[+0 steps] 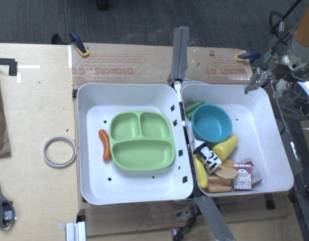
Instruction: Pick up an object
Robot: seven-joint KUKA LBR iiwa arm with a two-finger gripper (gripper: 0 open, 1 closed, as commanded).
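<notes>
Camera view: gripper is seen at the upper right corner of the right bin, jaw state cannot be told, nothing is seen held. Candidates are piled in that bin: blue bowl, yellow piece, small red-and-white box. The box is judged light and stiff, best pinched across its narrow sides; the bowl's smooth rim is judged slippery

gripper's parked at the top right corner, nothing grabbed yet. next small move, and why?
Probably bring the end effector left and down over the right bin, toward the blue bowl. It sits at the bin's upper right rim, clear of everything, and the bowl lies exposed while the other items crowd together below it.
</notes>
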